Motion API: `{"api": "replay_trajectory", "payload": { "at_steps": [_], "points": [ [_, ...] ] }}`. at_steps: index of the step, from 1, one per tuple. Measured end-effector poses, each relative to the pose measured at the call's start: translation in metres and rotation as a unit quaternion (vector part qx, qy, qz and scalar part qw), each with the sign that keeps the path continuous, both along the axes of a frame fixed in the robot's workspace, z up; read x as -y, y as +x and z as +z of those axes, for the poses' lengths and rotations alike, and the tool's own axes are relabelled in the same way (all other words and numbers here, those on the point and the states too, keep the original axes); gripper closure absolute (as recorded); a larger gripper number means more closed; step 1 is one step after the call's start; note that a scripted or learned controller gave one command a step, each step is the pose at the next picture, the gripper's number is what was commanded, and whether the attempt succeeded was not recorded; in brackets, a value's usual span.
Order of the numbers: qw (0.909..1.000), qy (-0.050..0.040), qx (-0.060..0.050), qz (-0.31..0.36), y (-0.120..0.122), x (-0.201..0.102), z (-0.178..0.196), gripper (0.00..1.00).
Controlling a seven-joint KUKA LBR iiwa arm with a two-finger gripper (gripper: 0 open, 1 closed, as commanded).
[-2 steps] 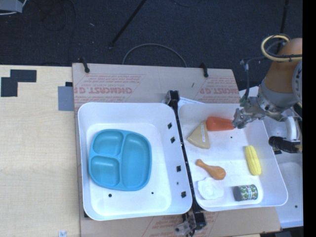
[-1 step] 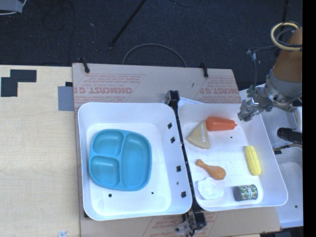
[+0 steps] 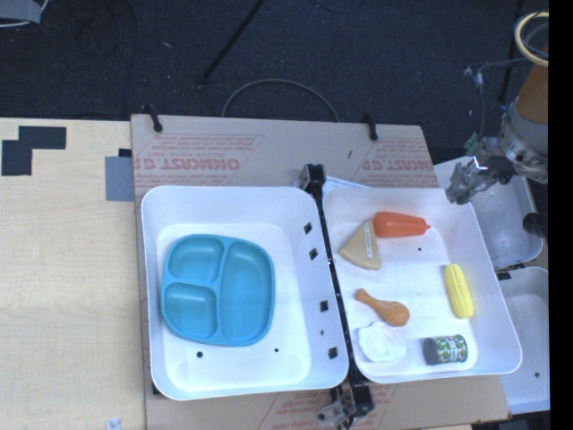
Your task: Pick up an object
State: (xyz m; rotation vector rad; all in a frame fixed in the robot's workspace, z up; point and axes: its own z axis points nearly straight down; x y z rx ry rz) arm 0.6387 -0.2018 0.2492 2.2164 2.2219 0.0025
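Right bin (image 3: 501,330): carrot (image 3: 400,225), wedge (image 3: 363,247), drumstick (image 3: 383,307), corn (image 3: 458,290), can (image 3: 445,349) lie loose; gripper (image 3: 464,184) hovers beyond its far-right corner, finger state untellable; approach step, next calls for descent onto one.

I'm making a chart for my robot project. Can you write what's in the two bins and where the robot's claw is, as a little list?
left bin: blue plate with three sections
right bin: carrot, cheese wedge, chicken leg, corn cob, small can lying on its side, white lump
gripper: beyond the right bin's far right corner, holding nothing that can be seen
arm: at the right edge
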Motion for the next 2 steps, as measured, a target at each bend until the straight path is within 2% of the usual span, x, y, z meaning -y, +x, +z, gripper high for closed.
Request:
{"api": "replay_trajectory", "payload": {
  "at_steps": [2],
  "points": [
    [1.0000, 0.0016, -0.004, 0.001, -0.013, -0.116, -0.007, 1.00]
  ]
}}
